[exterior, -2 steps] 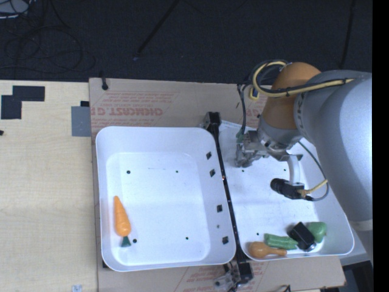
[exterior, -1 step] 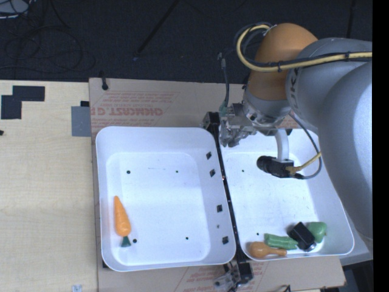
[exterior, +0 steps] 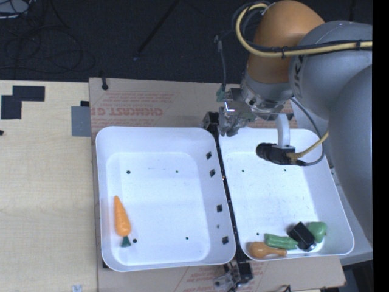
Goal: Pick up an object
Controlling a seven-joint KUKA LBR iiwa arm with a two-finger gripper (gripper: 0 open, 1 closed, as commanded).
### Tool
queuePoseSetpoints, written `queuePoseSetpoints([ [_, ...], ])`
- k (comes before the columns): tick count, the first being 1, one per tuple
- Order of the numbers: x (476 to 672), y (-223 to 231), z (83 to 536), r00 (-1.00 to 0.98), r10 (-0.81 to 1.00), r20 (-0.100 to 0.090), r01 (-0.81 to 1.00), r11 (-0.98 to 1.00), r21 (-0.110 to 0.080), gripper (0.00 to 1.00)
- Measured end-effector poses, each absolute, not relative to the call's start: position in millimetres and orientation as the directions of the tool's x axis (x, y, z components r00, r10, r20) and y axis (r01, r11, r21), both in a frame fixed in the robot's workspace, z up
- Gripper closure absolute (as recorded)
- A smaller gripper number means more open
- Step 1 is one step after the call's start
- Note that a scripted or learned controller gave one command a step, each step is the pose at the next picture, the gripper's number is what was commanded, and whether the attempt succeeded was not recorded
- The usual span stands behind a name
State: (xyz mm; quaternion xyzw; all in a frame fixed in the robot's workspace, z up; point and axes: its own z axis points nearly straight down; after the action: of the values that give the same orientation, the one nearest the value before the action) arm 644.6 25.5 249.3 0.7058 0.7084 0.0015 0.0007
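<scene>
The counter [exterior: 42, 181] carries two shallow white bins side by side on a sheet of brown cardboard [exterior: 152, 102].

The left bin [exterior: 103, 163] holds one item: an orange toy carrot [exterior: 121, 217] with a small dark green top, lying lengthwise close to the bin's left wall, green end toward the near edge.

The right bin [exterior: 340, 224] holds a cluster of items in its near right corner. An orange-brown pear-shaped piece [exterior: 265, 250] lies against the near wall. Just beside it, a long green piece [exterior: 280, 241] lies flat. A black block [exterior: 301, 235] rests against that piece's right end, and a lighter green piece [exterior: 317, 229] lies on the block's far side, touching or nearly touching it. The items sit close together; exact contact between them is not clear at this resolution.

The arm [exterior: 340, 84] reaches in from the right, its orange band [exterior: 282, 29] above the wrist. The end effector [exterior: 233, 121] hangs over the far edge where the two bins meet, well apart from both the carrot and the corner cluster. Its tip is small and dark against the bin rims, so its opening cannot be told, and nothing can be made out in it. A black fitting [exterior: 275, 152] on a cable hangs over the far part of the right bin.
</scene>
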Motion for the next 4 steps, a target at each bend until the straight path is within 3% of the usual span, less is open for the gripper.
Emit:
queuePoseSetpoints([
  [1,644.4,88.6,299.7,-0.007,1.000,0.003,1.000,0.007,0.003,1.00],
  [2,644.7,45.7,433.4,0.002,1.000,-0.001,1.000,-0.002,0.013,1.00],
  [3,628.8,0.6,328.2,0.005,1.000,-0.002,1.000,-0.005,-0.013,1.00],
  [4,604.1,-53.7,281.4,0.006,1.000,-0.002,1.000,-0.006,-0.009,1.00],
])
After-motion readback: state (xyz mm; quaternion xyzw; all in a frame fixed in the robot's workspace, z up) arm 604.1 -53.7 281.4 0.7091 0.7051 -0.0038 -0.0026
